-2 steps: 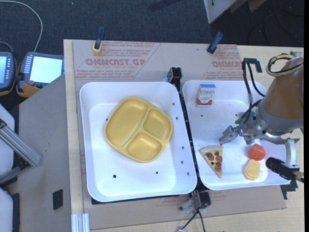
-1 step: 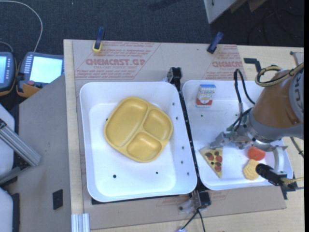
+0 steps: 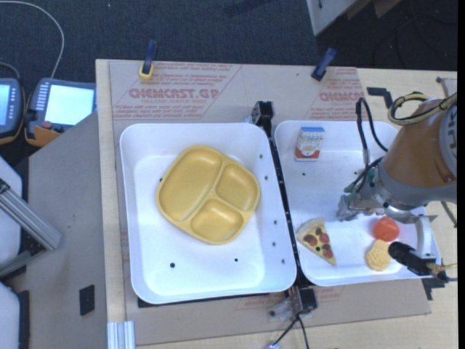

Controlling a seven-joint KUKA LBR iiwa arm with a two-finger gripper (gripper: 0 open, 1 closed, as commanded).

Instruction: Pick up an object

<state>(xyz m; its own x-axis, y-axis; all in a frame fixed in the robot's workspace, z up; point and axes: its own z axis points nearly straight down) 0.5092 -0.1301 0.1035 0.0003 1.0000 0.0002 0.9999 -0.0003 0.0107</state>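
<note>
In the right bin [image 3: 330, 177] lie a pizza slice toy [image 3: 317, 240] near the front left, a red-orange ball [image 3: 386, 229] and a pale yellow bumpy toy [image 3: 378, 255] at the front right, and a small white and blue carton [image 3: 309, 143] at the back left. My gripper [image 3: 354, 206] hangs low over the middle of this bin, just left of the ball and right of and behind the pizza slice. The grey wrist and the orange band [image 3: 421, 151] cover the bin's right part. I see nothing held in the gripper.
The left bin [image 3: 142, 195] holds a yellow divided plate [image 3: 209, 193]. A black divider with clamps [image 3: 280, 195] runs between the bins. Cables [image 3: 367, 133] loop from the arm over the right bin's back. Blue and yellow clamps sit at the bench's far edge.
</note>
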